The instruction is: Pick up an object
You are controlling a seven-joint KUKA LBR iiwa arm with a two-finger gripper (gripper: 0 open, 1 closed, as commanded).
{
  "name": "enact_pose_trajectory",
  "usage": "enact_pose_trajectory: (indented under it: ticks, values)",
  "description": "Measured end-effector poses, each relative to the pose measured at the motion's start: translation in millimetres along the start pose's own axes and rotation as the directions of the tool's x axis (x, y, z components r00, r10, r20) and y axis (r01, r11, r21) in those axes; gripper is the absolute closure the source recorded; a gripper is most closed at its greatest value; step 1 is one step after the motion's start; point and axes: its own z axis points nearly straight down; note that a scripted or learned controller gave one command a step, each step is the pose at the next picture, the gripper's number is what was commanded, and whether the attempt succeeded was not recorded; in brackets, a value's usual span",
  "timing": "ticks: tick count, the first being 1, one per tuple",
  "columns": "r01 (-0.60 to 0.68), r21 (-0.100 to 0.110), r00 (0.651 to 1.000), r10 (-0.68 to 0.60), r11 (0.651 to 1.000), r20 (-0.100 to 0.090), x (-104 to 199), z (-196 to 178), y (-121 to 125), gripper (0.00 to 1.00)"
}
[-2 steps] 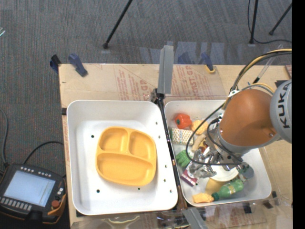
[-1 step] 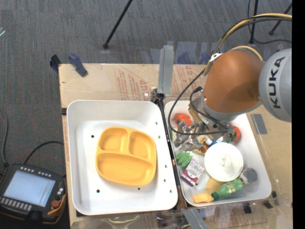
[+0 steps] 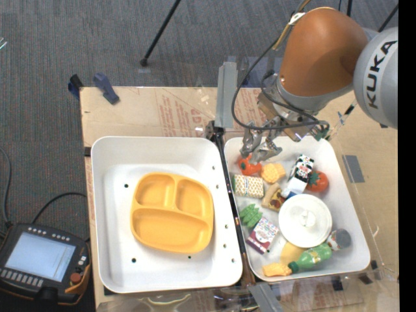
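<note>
The jaws (image 3: 261,149) are seen low over the far left corner of the right bin (image 3: 348,194), hung from the grey arm (image 3: 380,70) whose orange band (image 3: 322,47) sits above the wrist; whether they are released or clenched cannot be told, since the metal parts blur together at this slant, and nothing is seen grasped between them. They appear to be placed there because the nearest candidate for picking, a small orange-red toy (image 3: 248,166), lies directly below, touching or nearly touching them. The candidates are all crowded into this right bin: a yellow waffle-like piece (image 3: 273,172) just beside the orange-red toy, a checked cracker packet (image 3: 248,186), a black-and-white toy (image 3: 301,169), a red tomato-like piece (image 3: 318,181), a white round lid or dish (image 3: 305,219), a green leafy toy (image 3: 250,214), a pink-and-white packet (image 3: 263,233) and a green bottle (image 3: 312,257) near the front. A clean grip is judged to be hindered by this crowding, as the pieces touch one another and the bin wall is close. In the left bin (image 3: 107,174) a yellow divided plate (image 3: 173,211) is laid alone, well apart from the jaws. Both bins are carried on a cardboard-covered surface (image 3: 149,109), and a teach pendant (image 3: 42,259) is left on the floor.
</note>
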Motion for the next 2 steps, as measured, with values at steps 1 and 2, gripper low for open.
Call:
enact_pose_trajectory:
  ticks: [1, 2]
  values:
    - [0.141, 0.001, 0.99, -0.141, 0.99, -0.001, 93, -43, 62, 1.0]
    - [0.082, -0.002, 0.997, -0.082, 0.997, -0.002, 38, -61, 92, 1.0]
